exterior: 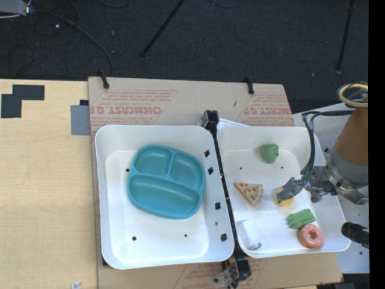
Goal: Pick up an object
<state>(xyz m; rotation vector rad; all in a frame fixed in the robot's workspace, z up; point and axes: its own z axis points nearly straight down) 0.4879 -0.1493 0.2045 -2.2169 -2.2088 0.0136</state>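
Two white bins sit side by side on a cardboard-lined bench. The left bin (114, 161) holds a teal divided plate (166, 181), lying flat near its middle. The right bin (264, 138) holds several toy foods: a green pepper (269, 153) toward the back, a waffle wedge (249, 192) near the divider, a yellow piece (284, 198) at centre, a green pod (301, 218) and a pink doughnut (311, 236) by the front right corner, and a clear cup (249, 234) on its side at the front left. The gripper (292, 188), reaching in from the right, sits low in the right bin, its dark tip touching the yellow piece from above. Whether it grasps the piece or stands released cannot be told from this angle.
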